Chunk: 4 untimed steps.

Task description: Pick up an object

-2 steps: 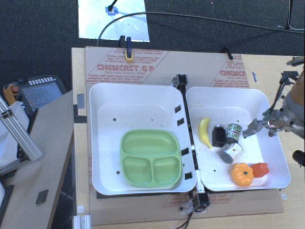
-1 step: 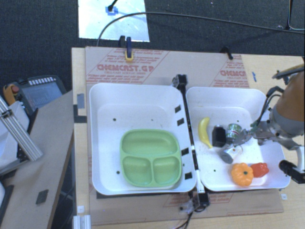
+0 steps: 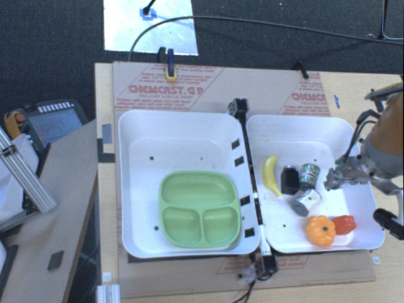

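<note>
Right bin: clutter sits mid to near side, far half open for approach.
Green tray in left bin: large, stiff, awkward.
Banana: light, soft, curved; pinch across middle.
Orange pumpkin: round, smooth, may slip; red piece touches its right.
Can, black block just beside: stiff, crowded.
Gripper low beside can, right wall near; spread or pressed together, cannot tell.

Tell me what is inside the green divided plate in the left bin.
The green divided plate lies in the left bin. Nothing can be seen in its three compartments, only bare green plastic. What is under the plate is covered, so it cannot be told.
</note>
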Tool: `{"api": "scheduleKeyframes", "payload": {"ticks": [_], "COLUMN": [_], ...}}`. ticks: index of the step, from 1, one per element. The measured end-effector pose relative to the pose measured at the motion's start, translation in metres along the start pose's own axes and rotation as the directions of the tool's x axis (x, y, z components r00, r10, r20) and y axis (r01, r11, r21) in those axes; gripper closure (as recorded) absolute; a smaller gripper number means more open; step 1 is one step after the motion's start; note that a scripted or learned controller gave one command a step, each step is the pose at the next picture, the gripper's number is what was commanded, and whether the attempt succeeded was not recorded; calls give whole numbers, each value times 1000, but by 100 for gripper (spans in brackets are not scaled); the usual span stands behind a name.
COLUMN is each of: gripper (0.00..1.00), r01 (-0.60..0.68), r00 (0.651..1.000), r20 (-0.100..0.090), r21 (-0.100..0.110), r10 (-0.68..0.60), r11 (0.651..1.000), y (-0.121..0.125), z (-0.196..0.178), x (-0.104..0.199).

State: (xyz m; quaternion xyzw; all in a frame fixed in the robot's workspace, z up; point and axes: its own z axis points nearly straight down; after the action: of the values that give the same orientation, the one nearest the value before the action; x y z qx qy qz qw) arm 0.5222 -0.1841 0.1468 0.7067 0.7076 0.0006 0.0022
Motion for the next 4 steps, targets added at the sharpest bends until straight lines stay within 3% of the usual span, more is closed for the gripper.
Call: {"api": "scheduleKeyframes", "payload": {"ticks": [1,2,4], "gripper": [100,100,100], "r01": [3,3,9], "r00": [1000,1000,1000], "r20": [0,0,-3], "r21": [-3,-1,1], "r10": [-3,-3,-9], "r11": [1000,1000,1000], "y": [-2,0,28], "z": [-60,-89,-88], "x": [7,7,112]}}
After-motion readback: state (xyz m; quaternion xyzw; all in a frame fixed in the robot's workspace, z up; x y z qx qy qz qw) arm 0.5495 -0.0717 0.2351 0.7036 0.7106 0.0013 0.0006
